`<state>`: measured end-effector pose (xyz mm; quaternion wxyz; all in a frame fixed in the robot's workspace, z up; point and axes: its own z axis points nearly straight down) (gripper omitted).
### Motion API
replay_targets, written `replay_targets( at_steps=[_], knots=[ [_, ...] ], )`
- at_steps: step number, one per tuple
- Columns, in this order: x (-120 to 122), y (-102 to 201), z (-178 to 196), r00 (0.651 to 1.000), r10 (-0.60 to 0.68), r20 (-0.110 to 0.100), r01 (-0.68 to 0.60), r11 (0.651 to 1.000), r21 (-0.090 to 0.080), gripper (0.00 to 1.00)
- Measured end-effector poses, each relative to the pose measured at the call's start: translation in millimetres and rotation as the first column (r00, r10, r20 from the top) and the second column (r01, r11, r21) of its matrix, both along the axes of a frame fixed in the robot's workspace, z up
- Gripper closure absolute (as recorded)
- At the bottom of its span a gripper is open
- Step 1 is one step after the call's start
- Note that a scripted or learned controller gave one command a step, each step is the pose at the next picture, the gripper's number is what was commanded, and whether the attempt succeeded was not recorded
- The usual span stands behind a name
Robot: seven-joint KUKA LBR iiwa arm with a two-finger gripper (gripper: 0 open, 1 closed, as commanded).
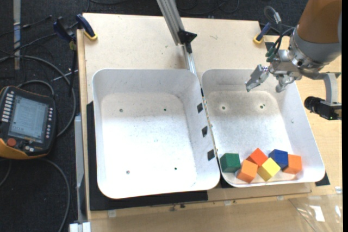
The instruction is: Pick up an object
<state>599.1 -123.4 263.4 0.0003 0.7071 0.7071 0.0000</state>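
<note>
Several small cubes lie bunched at the near edge of the right bin (pixel 304 122): a green cube (pixel 230 162), an orange cube (pixel 257 156), a second orange cube (pixel 248 170), a yellow cube (pixel 268 169), a blue cube (pixel 279 157) and a third orange cube (pixel 294 163). My gripper (pixel 266 86) hangs over the far end of that same bin, well away from the cubes. Its fingers (pixel 254 79) are spread open with nothing between them.
The left bin (pixel 109 81) stands beside the right one, sharing a raised middle rim (pixel 204 117). A slanted metal rail (pixel 166 0) runs down to the bins' far junction. Clamps (pixel 86 27) sit at the bench's far corners. A teach pendant (pixel 27 122) lies off the bench at left.
</note>
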Motion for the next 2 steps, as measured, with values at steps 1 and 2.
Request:
replay_targets(
  at_steps=[1,2],
  knots=[
    [-47.8,-29.8,-122.6,1.000,-0.004,-0.009,0.004,1.000,0.001,0.00],
    [13.5,-34.4,-170.5,1.000,0.004,0.002,-0.004,1.000,-0.001,0.00]
  ],
)
